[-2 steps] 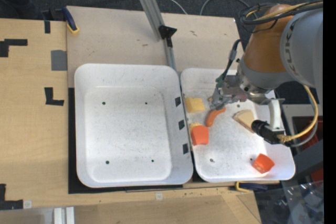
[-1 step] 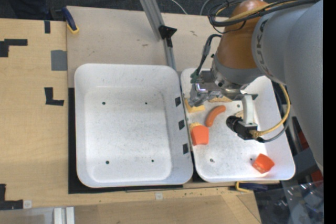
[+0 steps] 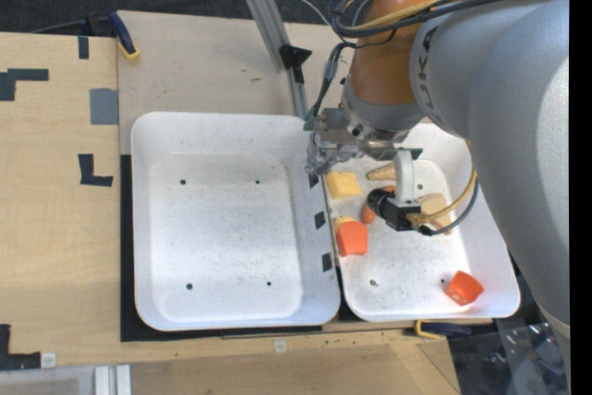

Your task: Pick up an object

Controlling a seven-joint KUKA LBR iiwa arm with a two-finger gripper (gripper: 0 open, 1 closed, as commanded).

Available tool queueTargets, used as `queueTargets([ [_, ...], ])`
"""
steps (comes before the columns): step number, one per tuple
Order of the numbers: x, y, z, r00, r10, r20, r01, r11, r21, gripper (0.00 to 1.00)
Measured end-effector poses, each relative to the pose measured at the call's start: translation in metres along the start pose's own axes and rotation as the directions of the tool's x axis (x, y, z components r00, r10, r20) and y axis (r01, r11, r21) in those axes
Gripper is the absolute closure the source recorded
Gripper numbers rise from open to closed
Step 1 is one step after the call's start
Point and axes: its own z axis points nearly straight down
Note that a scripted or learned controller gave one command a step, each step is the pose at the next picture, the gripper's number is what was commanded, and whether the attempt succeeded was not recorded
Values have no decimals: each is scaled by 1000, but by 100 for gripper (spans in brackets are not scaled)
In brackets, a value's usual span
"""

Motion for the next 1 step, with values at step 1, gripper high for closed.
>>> queueTargets([
  [1,55,20,8,1000,0,0,0,1000,1,100],
])
